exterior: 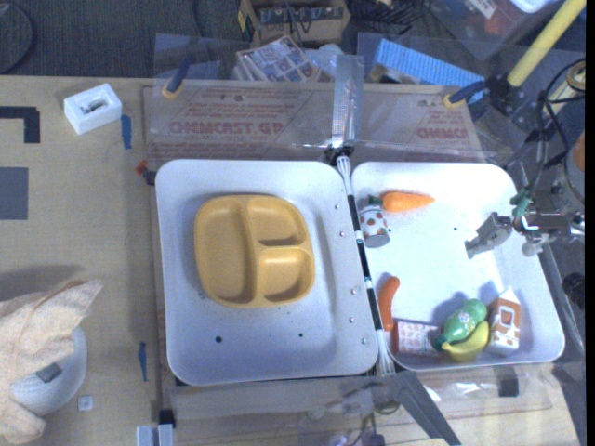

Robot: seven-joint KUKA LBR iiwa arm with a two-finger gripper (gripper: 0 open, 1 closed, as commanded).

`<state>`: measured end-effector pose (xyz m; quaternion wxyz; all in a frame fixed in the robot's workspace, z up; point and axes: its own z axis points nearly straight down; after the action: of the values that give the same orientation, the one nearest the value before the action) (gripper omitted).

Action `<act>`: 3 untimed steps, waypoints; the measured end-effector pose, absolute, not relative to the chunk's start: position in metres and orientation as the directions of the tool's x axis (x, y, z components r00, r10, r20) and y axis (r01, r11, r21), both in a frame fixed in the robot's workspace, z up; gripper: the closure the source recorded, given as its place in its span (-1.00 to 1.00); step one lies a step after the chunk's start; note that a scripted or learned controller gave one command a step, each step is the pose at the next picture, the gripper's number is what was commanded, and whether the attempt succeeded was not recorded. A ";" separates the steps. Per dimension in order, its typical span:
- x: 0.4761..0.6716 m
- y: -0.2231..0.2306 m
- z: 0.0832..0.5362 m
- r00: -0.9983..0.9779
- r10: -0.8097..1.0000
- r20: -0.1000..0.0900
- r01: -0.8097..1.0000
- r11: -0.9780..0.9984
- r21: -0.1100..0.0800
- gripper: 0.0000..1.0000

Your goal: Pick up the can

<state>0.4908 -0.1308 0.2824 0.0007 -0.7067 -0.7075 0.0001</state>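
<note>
While the end effector (485,238) hovers at the right of the frame, the can (375,226) waits untouched.

Whether its tips stand apart or together cannot be told at this size; nothing shows between them. Lying against the left wall of the right bin (446,177), just below the carrot (405,201), the can is well apart from the tool, so a leftward reach is likely needed. Its place close to the wall may crowd a grasp. Other toy foods cluster in that bin's lower corner; a yellow tray (253,249) occupies the left bin (177,277) on the desk (74,221).
</note>
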 end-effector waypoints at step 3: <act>0.605 -0.101 0.100 -0.282 0.959 -0.005 0.959 0.282 0.016 1.00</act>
<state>0.6046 -0.1006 0.1002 -0.0069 -0.5990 -0.8007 -0.0047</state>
